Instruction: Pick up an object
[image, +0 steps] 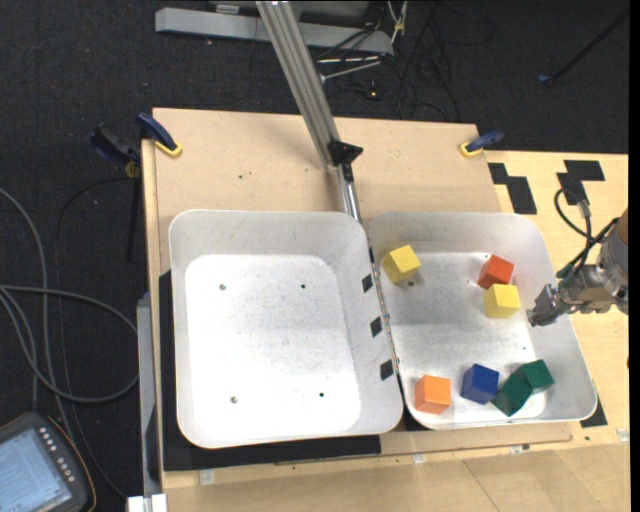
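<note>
1. Nearest in the right bin (560, 290), along its near edge: an orange block (433, 392), a blue block (480, 383) and 2 green blocks (523, 387) pressed together at the near right corner. Likely light, rigid, smooth-sided; best taken across 2 flat opposite faces. Green pair awkward, being in contact and close to the wall.
2. Farther back, toward the right wall: a yellow cube (502, 300) with a red block (496, 270) just beyond it, near each other but seemingly apart.
3. Just right of that yellow cube, over the bin's right rim: the gripper (546, 308), nothing visible between its tips; pincer opening too small and blurred to judge.
4. Farthest, by the dividing edge: a second yellow block (402, 264), standing alone, probably the easiest target.
5. Left bin (190, 240): bare white floor.
</note>
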